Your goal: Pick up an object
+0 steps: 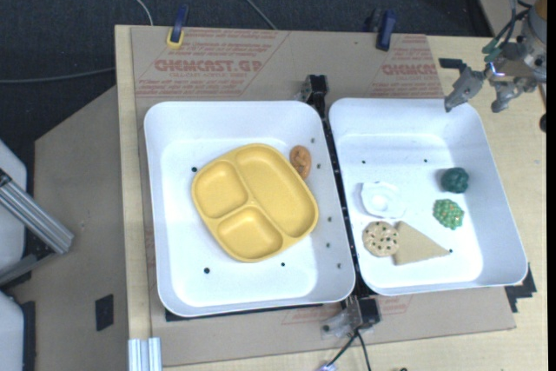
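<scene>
Two white bins: a left bin [165, 213] and a right bin [486, 261]. In the left: one yellow divided tray [254, 202] and one small brown piece [300, 159]. In the right: one dark green ball [454, 180], one light green knobbly piece [448, 213], one cookie [379, 238], one tan wedge [420, 245], one small white piece [380, 200].

bins [174, 213]: smooth white plastic, slight sheen
tray [254, 201]: yellow plastic, semi-gloss
surface [261, 56]: matt brown cardboard w/ red print
pincer [483, 93]: dull grey metal
floor [69, 4], upper left: dark rough carpet
</scene>
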